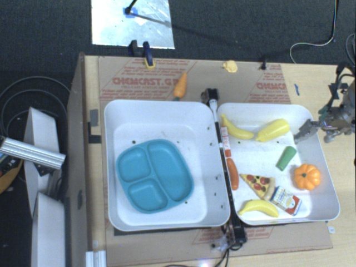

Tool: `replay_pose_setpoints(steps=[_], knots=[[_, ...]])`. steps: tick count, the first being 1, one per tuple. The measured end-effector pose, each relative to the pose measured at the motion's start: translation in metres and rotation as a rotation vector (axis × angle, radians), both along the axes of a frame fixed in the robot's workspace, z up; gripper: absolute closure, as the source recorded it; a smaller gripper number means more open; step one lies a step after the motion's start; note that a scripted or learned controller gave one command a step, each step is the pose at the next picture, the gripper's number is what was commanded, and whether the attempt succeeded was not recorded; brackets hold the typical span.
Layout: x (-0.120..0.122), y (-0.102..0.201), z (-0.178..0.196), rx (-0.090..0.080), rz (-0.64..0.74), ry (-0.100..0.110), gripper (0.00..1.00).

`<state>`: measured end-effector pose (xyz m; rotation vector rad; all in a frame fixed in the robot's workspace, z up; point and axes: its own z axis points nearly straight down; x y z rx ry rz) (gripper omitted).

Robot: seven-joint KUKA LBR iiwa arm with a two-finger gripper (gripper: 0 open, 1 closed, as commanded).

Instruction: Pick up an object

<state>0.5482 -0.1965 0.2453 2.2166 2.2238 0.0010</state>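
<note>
My gripper (315, 135) hangs over the right rim of the right bin (332, 207), open, with nothing between its fingers. Below and left of it lie a green cylinder (286, 157) and an orange pumpkin (307, 176). Further left are a yellow pepper (272, 130) and a banana (237, 129). Near the front of the bin lie a pizza slice (258, 184), a second banana (258, 207), a red and white packet (286, 199) and a red sausage (232, 173).
The left bin (119, 118) holds a blue divided plate (153, 174). An orange carrot (180, 85) and a small yellow piece (230, 67) lie on the cardboard behind the bins. A black divider (218, 149) runs between the bins.
</note>
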Motion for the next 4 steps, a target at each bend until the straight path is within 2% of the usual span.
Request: replay_pose_setpoints(steps=[1,2,3,4], knots=[[0.001,-0.010,-0.132,0.003,-0.003,0.009,0.00],[0.091,0.016,-0.161,0.000,0.005,0.001,0.00],[0.049,0.002,-0.161,0.000,-0.004,0.003,0.00],[0.114,0.046,-0.157,-0.001,0.010,0.048,0.00]])
